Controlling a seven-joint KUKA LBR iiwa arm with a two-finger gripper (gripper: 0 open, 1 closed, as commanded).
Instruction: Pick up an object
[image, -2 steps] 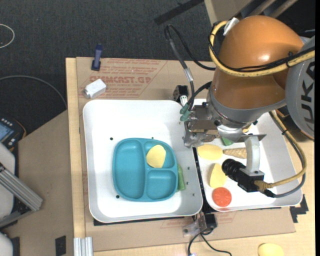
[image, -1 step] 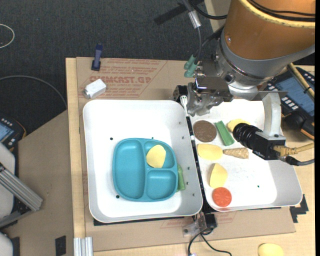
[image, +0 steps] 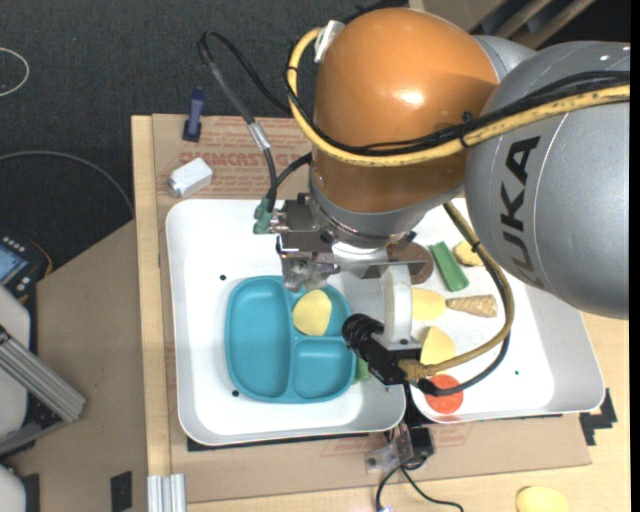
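A blue divided tray (image: 265, 340) lies in the left white bin (image: 195, 300). A yellow rounded piece (image: 312, 314) rests on the tray's upper right part. My gripper (image: 305, 272) hangs low over the tray's top edge, just above and touching or nearly touching the yellow piece. The wrist and big orange joint hide much of the gripper from above.
The right bin (image: 560, 375) holds a green block (image: 443, 263), a tan cone (image: 472, 305), two yellow pieces (image: 436, 346) and a red-orange piece (image: 446, 396). A small green thing (image: 362, 369) peeks out beside the tray. A white block (image: 190, 178) lies on the board behind the bins.
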